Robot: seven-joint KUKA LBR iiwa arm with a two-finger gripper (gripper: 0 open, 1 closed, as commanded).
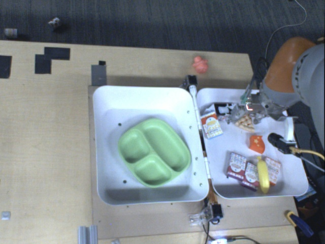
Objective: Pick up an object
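A grey arm with an orange band reaches in from the right, its gripper [247, 111] lowered over the back of the right-hand white bin [299, 187] on a wooden counter [45, 161]. Whether the fingers are open or closed cannot be told, since the wrist hides them. Just below the gripper lies a tan, lumpy object [246, 121], touching or nearly touching it. Also in this bin: a small white-and-red packet [212, 126] near the left wall, an orange piece [257, 144] at centre, a flat red-and-white package [245, 170] toward the front, and a yellow banana [263, 174] lying across that package. The left bin [106, 136] holds a green divided plate [153, 151]. A small pink object [200, 64] sits on the counter behind the bins.
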